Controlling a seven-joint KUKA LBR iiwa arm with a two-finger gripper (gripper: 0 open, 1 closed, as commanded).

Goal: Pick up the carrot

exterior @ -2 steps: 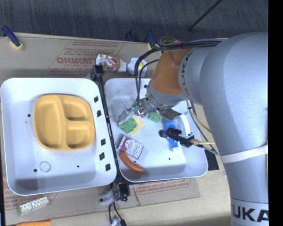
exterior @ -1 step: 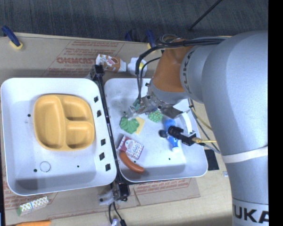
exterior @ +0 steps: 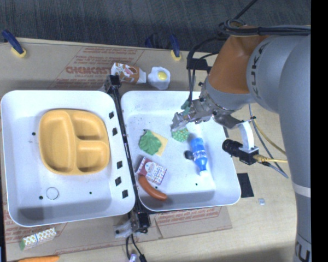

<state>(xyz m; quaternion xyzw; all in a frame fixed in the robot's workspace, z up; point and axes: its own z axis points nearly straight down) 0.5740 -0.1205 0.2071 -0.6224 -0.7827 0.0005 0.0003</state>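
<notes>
An orange, carrot-like piece lies at the bottom left edge of the view, outside both bins and partly cut off. My gripper hangs low in the upper middle of the right bin, far from that piece. It sits directly over a small green object, whose top it partly hides. I see nothing orange at the gripper.
The right bin also holds a blue bottle, a green-and-yellow item, a red-and-white packet and a reddish-orange sausage-shaped item. A yellow divided tray sits in the left bin. Small items lie behind the bins.
</notes>
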